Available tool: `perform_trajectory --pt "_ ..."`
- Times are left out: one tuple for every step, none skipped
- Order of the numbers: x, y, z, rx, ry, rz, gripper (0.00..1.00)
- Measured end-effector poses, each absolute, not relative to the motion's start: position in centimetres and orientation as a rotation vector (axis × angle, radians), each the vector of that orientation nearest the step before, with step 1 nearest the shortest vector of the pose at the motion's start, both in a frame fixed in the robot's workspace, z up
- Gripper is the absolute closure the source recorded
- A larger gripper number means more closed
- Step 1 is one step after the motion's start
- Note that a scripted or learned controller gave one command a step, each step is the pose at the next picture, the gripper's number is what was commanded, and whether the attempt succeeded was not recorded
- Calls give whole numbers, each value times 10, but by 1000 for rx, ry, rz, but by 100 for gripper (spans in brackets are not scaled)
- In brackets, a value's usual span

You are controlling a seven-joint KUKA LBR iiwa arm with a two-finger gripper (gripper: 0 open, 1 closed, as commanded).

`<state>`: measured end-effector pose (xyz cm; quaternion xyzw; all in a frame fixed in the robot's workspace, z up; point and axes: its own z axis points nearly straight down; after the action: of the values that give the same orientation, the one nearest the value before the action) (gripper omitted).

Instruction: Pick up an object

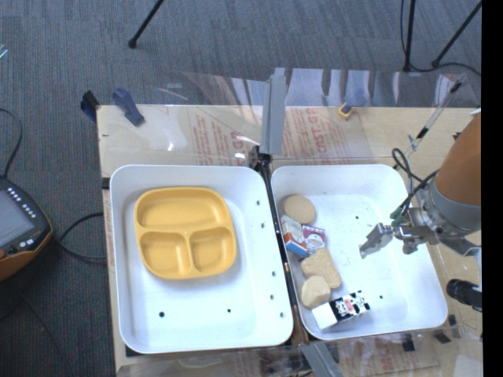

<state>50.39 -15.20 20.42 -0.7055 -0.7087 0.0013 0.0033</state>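
Two white bins sit side by side; the left bin (126, 289) carries a yellow divided plate (186, 232). My gripper (377, 240) hangs over the right bin (369, 183), near its right side, nothing between its fingers; whether they are spread or closed I cannot tell. Along that bin's left wall lie a round tan piece (299, 209), a small carton (303, 239), two bread slices (320, 277) and a black-and-white box (343, 309).
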Motion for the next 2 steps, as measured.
perform_trajectory --pt "501 -91 111 -2209 -2216 11 0" --pt "473 -81 85 -2212 -2218 8 0"
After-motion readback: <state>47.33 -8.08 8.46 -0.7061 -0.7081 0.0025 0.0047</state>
